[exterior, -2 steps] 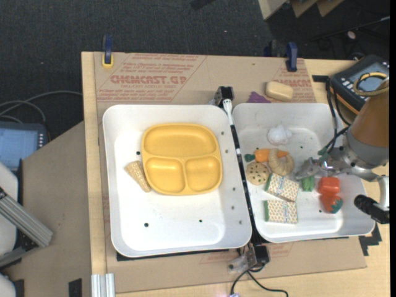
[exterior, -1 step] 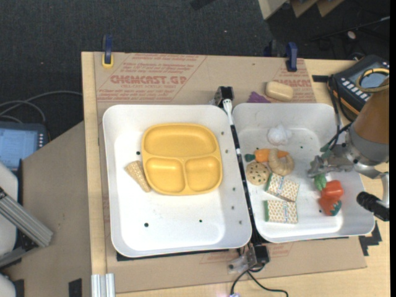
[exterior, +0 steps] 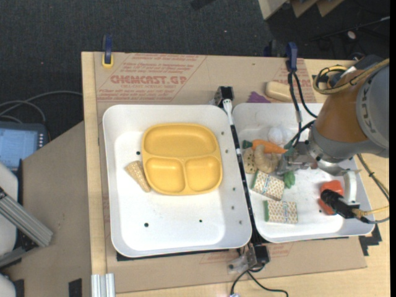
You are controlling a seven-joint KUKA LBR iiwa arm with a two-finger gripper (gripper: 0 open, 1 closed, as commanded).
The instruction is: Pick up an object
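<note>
right of the yellow plate (exterior: 181,156), the end effector (exterior: 292,162) sits low among clutter, by the carrot (exterior: 269,146) and patterned packet (exterior: 268,185); whether it is clenched i cannot tell. nothing looks lifted, so the pick seems not yet done.

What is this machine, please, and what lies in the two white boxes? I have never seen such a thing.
It is one robot arm, grey and orange, reaching in from the right. The one camera is fixed above the bench and looks down at a slant. The gripper at the arm's end is low in the right bin, among small things: a carrot, a white ball, a packet. The left bin holds a yellow plate, with a cracker beside it. I cannot tell whether the gripper holds anything.
</note>
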